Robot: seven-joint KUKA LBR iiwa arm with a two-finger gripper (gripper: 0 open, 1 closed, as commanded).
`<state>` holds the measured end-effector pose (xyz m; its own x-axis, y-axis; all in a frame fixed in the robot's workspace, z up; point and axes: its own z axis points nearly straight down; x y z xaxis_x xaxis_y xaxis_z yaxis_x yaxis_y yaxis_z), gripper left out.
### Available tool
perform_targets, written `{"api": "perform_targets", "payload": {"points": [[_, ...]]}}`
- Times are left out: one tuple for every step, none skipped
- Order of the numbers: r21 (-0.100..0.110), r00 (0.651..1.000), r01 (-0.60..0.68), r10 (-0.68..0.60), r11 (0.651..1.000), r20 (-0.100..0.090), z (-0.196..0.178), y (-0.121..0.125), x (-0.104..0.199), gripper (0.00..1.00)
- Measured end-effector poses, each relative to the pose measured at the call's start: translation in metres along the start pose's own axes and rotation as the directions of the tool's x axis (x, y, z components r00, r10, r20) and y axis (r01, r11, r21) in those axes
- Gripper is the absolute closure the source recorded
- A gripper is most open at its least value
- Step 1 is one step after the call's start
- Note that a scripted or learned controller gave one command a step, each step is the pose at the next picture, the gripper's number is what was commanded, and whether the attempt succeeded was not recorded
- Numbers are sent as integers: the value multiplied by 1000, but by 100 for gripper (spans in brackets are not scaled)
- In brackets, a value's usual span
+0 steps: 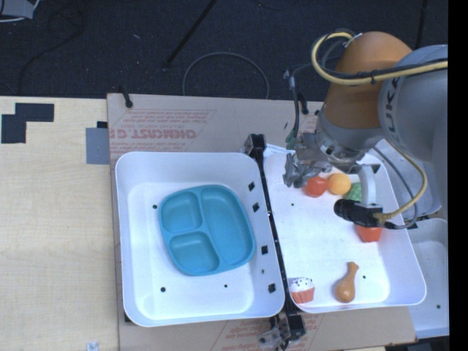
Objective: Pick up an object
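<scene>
Risk check first, biggest hazard down. Arm w/ orange band leans low over right bin; gripper parked at bin's far-left corner, close beside the black divider btwn bins. Jaw state: cannot tell, tips lost in dark hardware. Nothing seen btwn them, so no grasp claimed. Likely failure: closing on air or on bin wall, since nearest items lie just right of the jaws, not under them. Second risk: items bunched, so a close could nudge one into its neighbour and squirt both aside. Third: cable looping nearby could drag an item. Likely target: red-orange round item, small, smooth, prob. rolls; just right of and a bit nearer than the jaws. Touching it, farther right: orange ball, then green piece, partly hidden. Well clear toward near edge: drumstick toy and cupcake toy. Left of jaws, across divider: blue tray in left bin.
</scene>
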<state>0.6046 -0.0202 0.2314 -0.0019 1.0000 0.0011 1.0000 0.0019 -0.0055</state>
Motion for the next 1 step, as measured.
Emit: {"api": "perform_targets", "payload": {"points": [[1,1000,-1,1,1000,1,10,-29,49,100]]}}
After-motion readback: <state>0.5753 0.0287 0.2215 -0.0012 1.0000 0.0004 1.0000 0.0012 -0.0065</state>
